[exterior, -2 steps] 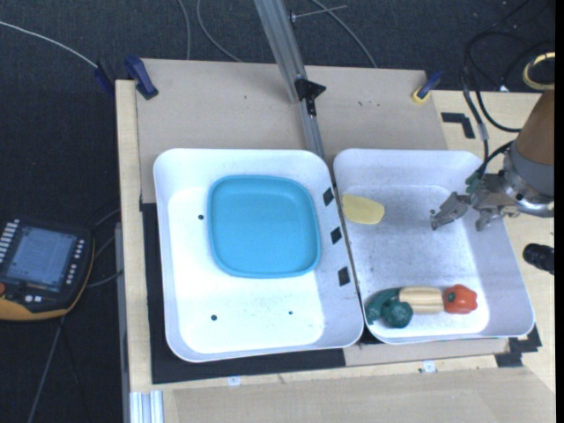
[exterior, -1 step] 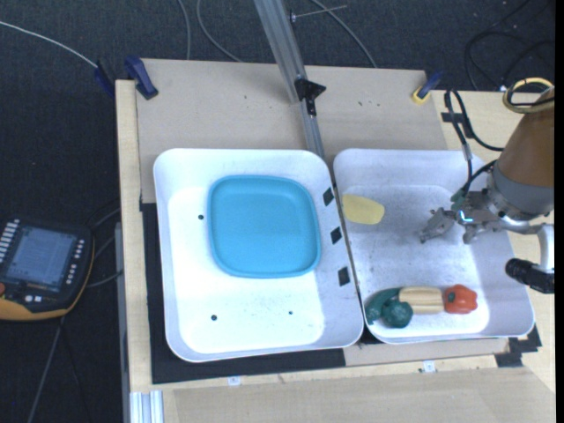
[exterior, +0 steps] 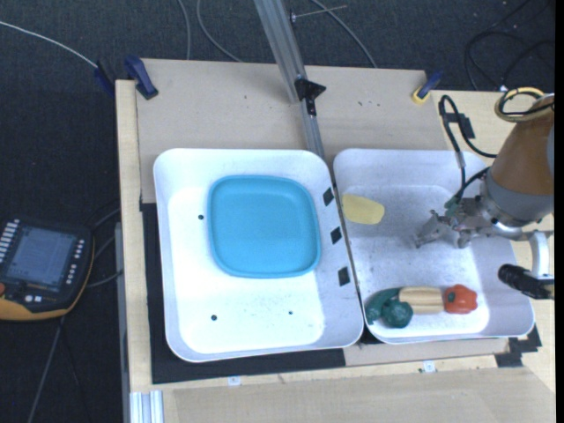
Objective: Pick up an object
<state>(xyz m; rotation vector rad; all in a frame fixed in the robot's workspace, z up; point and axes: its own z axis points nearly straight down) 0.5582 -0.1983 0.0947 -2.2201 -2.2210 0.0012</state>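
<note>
In the right bin (exterior: 388,176) a flat yellow piece (exterior: 363,209) lies near the left wall. Along the front wall sit a green object (exterior: 389,310), a tan cylinder (exterior: 422,300) and a red tomato-like object (exterior: 459,299), all touching in a row. My gripper (exterior: 441,238) hangs over the bin's middle right, above bare floor, open with nothing between its fingers. It is right of the yellow piece and behind the tan cylinder.
The left bin (exterior: 181,263) holds a blue square plate (exterior: 263,226). A metal rail (exterior: 284,33) runs from the back down between the bins. Cables (exterior: 456,130) hang by the arm. A teach pendant (exterior: 40,267) lies off the bench at left.
</note>
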